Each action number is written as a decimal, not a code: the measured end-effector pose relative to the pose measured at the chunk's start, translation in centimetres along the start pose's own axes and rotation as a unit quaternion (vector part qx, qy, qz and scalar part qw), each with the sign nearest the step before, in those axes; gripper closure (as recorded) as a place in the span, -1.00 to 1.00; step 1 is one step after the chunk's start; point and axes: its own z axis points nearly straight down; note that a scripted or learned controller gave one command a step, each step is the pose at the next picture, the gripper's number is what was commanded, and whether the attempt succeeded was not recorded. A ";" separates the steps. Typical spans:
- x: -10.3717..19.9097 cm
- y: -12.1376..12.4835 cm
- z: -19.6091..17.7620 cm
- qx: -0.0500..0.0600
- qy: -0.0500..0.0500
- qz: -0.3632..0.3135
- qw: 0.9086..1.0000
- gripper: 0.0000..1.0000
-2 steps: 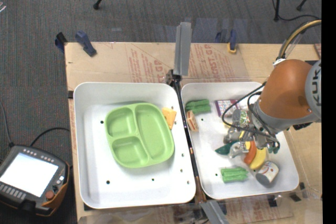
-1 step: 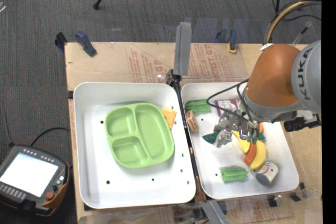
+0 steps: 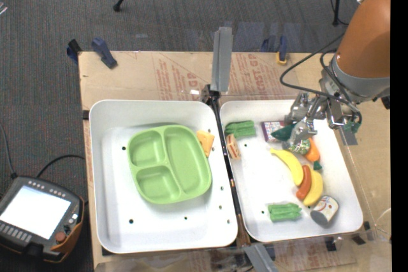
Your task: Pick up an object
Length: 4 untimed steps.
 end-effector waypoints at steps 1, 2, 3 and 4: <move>0.2 0.1 0.6 0.000 0.006 -0.001 1.000 -1.00; 3.5 0.2 16.4 0.000 0.012 0.065 0.998 -1.00; 9.8 -4.1 19.9 0.001 0.010 0.124 0.992 -1.00; 2.6 -1.4 19.7 0.000 0.006 0.065 0.998 -1.00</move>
